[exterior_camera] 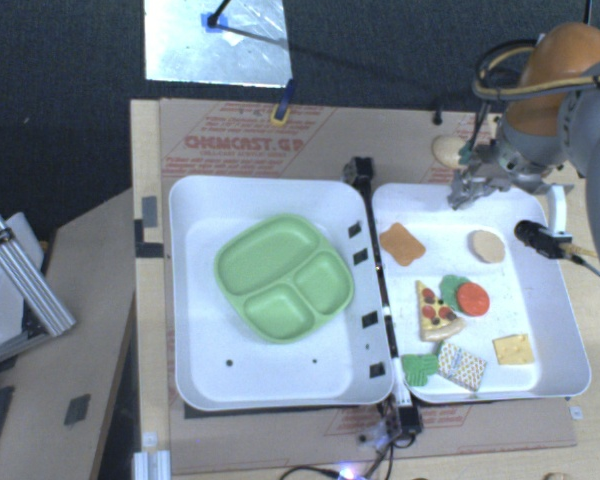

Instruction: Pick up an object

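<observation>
The right bin (555, 313) holds several toy foods: an orange toast piece (402, 244), a beige round cookie (487, 246), a pizza slice (435, 311), a red tomato (472, 298) on a green leaf, a yellow cheese cube (513, 349), a checkered cracker (462, 366) and a green piece (418, 368). My gripper (464, 194) hangs over the far edge of the right bin, above and behind the toast and cookie. Nothing shows between its fingers.
The left bin (195, 298) holds a green divided plate (283, 277). A beige round object (447, 150) lies on the cardboard behind the right bin. A silver sheet (218, 28) lies at the back. The arm's black cable connector (538, 236) hangs over the bin's right side.
</observation>
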`<state>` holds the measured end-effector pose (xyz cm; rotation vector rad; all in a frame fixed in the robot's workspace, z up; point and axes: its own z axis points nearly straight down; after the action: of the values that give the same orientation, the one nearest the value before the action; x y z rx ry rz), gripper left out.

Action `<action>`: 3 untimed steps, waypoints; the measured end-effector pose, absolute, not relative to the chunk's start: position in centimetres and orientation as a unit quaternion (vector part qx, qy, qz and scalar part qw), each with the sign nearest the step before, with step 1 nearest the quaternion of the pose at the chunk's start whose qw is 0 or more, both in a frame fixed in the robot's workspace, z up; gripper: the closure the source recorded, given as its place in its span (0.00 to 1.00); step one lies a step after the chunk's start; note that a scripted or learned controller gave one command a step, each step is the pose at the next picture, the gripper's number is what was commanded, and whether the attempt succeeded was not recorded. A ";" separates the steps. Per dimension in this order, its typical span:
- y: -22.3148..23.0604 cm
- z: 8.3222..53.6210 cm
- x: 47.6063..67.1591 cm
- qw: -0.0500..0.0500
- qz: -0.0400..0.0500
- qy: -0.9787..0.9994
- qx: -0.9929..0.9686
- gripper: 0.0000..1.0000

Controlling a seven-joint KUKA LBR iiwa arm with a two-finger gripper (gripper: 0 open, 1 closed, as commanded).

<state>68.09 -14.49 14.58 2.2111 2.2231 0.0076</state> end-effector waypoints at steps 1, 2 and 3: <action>-14.7 20.9 69.0 0.004 0.003 0.709 0.705 1.00; -14.7 22.7 69.2 0.002 0.002 0.709 0.705 1.00; -10.4 23.7 65.6 0.000 0.001 0.710 0.704 1.00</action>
<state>65.64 -10.36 23.67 2.2118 2.2312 0.0021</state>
